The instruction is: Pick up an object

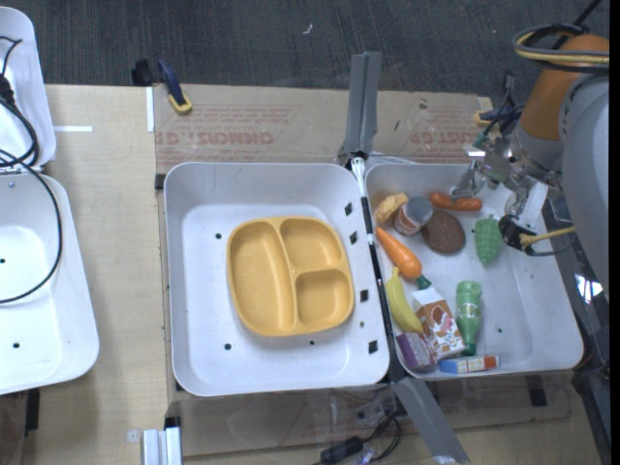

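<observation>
Upside-down red "CHEMC…" print across the cardboard sheet (291, 124)

Bench (97, 124): light wood, partly covered by printed cardboard (252, 124).
Left bin (189, 260): set on the bench, touching the right bin (542, 327).
Clamp (172, 90): blue-yellow, laid behind the left bin.

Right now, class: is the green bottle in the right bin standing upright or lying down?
Lying down. The green bottle rests flat on the floor of the right bin, its full length showing, beside the small carton.
</observation>
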`<state>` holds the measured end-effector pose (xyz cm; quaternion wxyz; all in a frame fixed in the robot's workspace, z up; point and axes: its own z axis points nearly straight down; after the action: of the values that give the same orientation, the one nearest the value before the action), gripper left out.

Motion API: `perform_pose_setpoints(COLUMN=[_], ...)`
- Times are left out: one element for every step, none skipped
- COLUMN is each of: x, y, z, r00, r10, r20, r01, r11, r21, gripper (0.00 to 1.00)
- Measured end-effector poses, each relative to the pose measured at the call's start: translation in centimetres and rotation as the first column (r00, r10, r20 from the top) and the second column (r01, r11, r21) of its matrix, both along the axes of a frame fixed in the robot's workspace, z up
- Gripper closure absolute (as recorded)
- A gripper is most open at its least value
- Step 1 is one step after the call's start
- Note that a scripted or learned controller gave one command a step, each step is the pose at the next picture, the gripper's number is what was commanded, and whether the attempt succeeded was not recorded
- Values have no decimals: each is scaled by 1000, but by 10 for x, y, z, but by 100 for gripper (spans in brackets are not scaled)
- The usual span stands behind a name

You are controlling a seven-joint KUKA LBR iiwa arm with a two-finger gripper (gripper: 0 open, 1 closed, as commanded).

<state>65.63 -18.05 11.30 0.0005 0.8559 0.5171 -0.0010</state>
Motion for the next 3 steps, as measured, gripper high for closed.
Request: perform_pose_setpoints(x=[0, 0, 4], y=[1, 1, -12], z=[9, 8, -15], r00=[1000, 1000, 969], r10=[5, 5, -248], r20=[-2, -3, -3], r01=[-5, -5, 248], r11=[1000, 1000, 969], r21=[-2, -2, 4], gripper=[100, 0, 0])
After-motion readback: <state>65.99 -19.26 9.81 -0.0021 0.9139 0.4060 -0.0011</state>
